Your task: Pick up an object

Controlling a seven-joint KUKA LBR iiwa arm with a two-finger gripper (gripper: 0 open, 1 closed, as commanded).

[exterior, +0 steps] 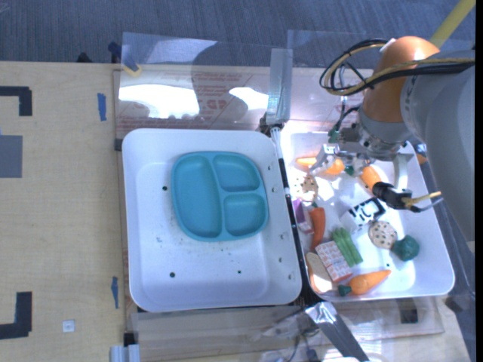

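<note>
Jaws cannot be made out, since the gripper [341, 148] sits low over the far end of the right bin [436, 277], beneath the grey arm [434, 96] with its orange band. Just beneath it lies an orange food piece [330, 167]. A carrot [368, 280], cookie [383, 234] and green broccoli [406, 248] lie nearer. A blue plate [219, 194] rests in the left bin [143, 277].
</note>
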